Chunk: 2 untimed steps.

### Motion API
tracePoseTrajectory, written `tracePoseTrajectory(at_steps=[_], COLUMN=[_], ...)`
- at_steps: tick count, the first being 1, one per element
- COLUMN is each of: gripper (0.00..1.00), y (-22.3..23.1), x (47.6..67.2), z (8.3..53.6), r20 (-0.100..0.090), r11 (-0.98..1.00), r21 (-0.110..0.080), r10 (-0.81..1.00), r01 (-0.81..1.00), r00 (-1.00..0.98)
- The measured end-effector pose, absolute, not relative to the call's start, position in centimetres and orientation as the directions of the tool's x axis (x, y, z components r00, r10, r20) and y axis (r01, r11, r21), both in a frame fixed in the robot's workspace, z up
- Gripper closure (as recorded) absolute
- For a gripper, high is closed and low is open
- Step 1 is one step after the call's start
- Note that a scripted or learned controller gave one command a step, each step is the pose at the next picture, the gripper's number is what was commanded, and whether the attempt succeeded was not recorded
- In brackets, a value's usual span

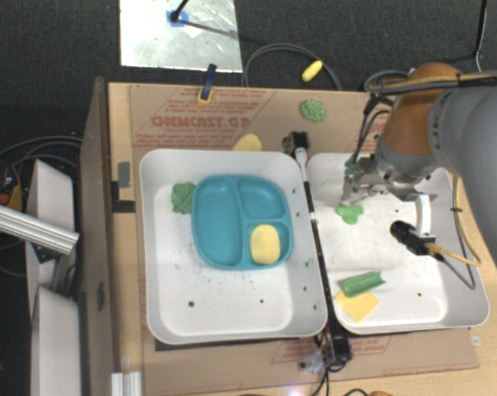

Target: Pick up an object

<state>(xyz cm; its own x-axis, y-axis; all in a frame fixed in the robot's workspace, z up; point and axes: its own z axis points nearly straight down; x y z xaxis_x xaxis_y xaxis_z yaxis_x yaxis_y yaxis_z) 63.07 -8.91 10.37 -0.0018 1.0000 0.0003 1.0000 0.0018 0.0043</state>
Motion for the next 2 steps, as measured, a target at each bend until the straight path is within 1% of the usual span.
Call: tracePoseTrajectory(at_steps=[1, 2], gripper=[1.00, 1.00], y=[-12.4, -7.5], x=[62.8, 62.7], z=[23.2, 19.9], r20=[-0.005, 0.002], r11=[-0.001, 0.008], r21=[0.016, 0.001], r10=[1.000, 1.000], r01=[1.000, 1.000], r00=[0.001, -0.008])
